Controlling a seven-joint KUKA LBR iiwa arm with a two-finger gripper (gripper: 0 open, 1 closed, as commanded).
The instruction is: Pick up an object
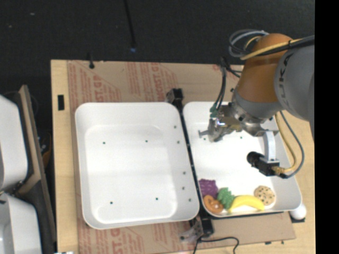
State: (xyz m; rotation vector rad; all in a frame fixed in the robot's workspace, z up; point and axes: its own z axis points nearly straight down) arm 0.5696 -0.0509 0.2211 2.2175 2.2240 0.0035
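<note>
Single fixed overhead camera, slanted down onto the tabletop (122,81).

Vantage: above the bench, mid-distance, wide enough to take in both white bins whole. Left bin (85,142) sits at centre frame; right bin (204,115) toward 3 o'clock. Dark floor fills the band from 10 to 2 o'clock; the tabletop's near edge runs along 6 o'clock. The arm (265,78) enters from 2 to 3 o'clock, its orange band large against the frame, so nearer the lens than the bins. White fixtures (10,142) crop off at 9 o'clock. No second view; no overlap to record.
</note>
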